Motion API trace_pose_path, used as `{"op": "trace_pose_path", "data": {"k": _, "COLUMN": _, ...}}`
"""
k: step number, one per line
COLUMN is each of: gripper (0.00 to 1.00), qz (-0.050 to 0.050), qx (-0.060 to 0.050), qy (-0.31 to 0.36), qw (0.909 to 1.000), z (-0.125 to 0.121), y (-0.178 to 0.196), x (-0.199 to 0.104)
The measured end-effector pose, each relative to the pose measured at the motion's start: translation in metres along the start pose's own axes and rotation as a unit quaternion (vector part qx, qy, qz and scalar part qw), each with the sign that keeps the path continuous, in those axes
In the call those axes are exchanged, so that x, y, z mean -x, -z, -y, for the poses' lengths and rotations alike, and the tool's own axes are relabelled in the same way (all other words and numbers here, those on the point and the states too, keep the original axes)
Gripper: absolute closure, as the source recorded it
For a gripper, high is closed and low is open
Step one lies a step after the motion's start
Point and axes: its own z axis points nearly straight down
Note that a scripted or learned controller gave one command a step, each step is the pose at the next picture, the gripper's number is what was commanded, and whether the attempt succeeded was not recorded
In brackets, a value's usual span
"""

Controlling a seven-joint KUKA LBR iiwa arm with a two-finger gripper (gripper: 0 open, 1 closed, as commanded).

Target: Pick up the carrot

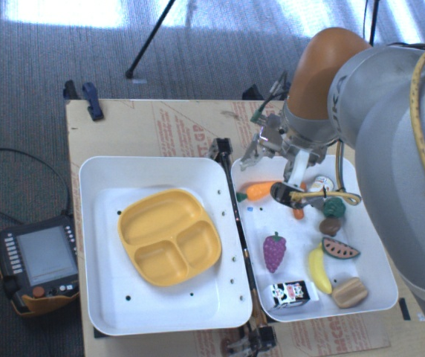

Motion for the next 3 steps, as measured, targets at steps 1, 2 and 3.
{"op": "trace_pose_path", "data": {"k": 1, "gripper": 0.0, "qz": 0.002, "qx": 0.001, "qy": 0.007, "qw": 1.0, "z": -0.032, "y": -0.082, "x": 0.064}}
{"op": "trace_pose_path", "data": {"k": 2, "gripper": 0.0, "qz": 0.001, "qx": 0.004, "qy": -0.17, "qw": 0.9854, "z": -0.038, "y": -0.098, "x": 0.07}}
{"op": "trace_pose_path", "data": {"k": 3, "gripper": 1.0, "qz": 0.007, "qx": -0.006, "qy": -0.168, "qw": 0.9857, "z": -0.032, "y": -0.097, "x": 0.072}}
